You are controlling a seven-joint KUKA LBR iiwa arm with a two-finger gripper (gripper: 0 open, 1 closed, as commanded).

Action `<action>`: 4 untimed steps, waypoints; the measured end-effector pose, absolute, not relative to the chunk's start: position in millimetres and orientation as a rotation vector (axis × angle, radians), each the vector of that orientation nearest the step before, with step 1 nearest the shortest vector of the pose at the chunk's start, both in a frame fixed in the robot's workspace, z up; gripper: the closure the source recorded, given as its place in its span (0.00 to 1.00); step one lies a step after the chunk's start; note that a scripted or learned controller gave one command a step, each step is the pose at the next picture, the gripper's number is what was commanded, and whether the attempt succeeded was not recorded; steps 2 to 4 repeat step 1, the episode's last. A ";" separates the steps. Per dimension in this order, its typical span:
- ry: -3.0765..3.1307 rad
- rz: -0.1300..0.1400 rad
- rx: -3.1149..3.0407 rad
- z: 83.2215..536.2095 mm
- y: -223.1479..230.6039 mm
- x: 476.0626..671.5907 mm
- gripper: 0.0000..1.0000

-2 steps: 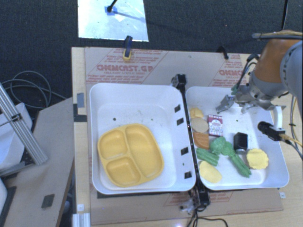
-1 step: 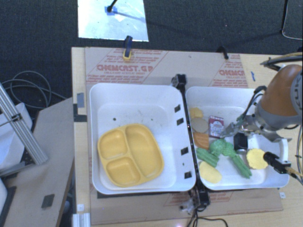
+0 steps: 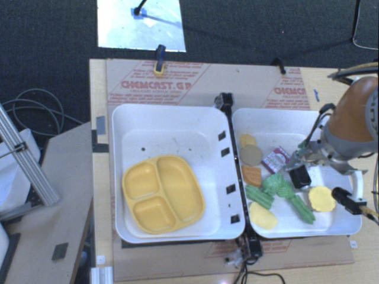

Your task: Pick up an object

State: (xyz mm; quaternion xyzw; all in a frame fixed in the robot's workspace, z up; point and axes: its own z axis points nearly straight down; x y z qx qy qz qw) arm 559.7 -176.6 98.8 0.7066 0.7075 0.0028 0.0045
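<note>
One long green plastic vegetable [image 3: 299,207] slants toward the right white bin's [image 3: 278,118] near corner; claw [image 3: 298,173] state unclear.

Yellow plastic three-compartment tray [image 3: 163,191] in left white bin [image 3: 172,120]; blue-yellow clamp [image 3: 159,60] at worktop [image 3: 195,81] far edge.

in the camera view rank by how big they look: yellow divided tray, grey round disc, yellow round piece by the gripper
1. yellow divided tray, by far the largest
2. yellow round piece
3. grey round disc, only slightly smaller than the yellow piece, so that order is unsure
</note>
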 end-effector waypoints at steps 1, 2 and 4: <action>2.229 0.016 2.200 203.9 -100.6 585.2 1.00; 2.229 0.016 2.200 203.9 -100.6 585.2 1.00; 2.229 0.016 2.200 203.9 -100.6 585.2 1.00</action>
